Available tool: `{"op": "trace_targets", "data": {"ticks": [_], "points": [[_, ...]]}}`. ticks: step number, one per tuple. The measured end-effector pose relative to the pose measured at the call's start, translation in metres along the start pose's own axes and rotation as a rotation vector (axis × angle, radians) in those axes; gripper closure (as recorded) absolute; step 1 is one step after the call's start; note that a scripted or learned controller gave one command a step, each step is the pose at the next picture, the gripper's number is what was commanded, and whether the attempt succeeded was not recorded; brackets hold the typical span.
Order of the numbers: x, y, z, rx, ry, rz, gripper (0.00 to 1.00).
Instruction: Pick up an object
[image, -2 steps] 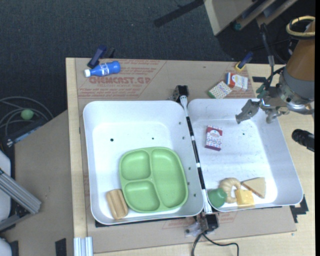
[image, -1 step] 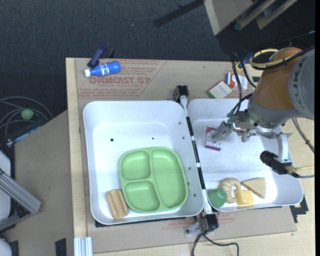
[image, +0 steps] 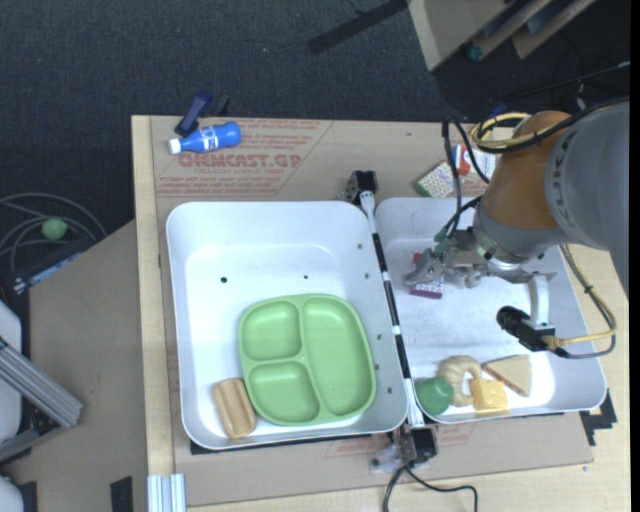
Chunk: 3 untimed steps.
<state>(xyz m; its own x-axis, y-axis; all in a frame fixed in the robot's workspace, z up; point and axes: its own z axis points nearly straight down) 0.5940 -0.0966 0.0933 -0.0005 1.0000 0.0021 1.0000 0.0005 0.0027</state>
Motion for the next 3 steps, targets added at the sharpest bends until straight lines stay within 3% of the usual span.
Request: {"op": "trace_targets", "data": {"ticks": [1, 2, 3], "points": [[0.0, 0.001, -0.011, -0.005, -0.001, 0.001, 1.0], [0.044, -0.041, -0.092, 0.001, -0.002, -0.001, 1.0], [0.044, -0.041, -0.091, 0.003, -0.002, 0.0, 0.0]]}}
